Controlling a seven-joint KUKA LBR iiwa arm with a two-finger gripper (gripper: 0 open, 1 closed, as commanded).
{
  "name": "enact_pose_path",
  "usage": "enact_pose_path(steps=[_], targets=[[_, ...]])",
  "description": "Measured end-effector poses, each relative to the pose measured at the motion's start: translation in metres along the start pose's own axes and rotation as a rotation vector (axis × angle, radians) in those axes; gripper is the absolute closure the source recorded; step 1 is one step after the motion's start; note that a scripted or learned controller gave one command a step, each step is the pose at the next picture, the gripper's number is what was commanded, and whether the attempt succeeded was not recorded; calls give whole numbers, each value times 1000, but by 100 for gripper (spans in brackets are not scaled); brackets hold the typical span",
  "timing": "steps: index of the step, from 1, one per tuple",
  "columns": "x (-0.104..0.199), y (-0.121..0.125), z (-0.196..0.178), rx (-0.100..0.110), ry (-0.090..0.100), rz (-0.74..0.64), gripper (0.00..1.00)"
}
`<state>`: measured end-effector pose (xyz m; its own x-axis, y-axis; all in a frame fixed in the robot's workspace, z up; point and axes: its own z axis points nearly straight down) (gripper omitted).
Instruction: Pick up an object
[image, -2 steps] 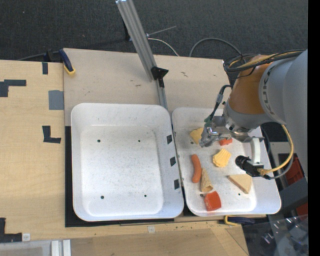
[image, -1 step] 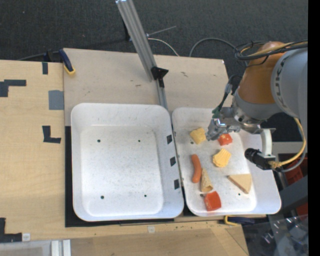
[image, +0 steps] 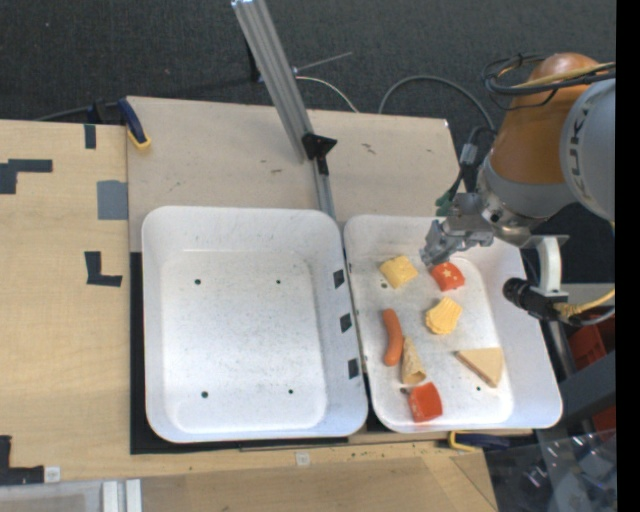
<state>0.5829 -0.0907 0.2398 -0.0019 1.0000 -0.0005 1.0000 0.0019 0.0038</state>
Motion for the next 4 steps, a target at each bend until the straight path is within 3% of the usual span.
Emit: enact_pose_path(steps=[1,4], targets=[[0,1,-53,-1,0,0,100],[139,-2,1,8,1,-4,100]])
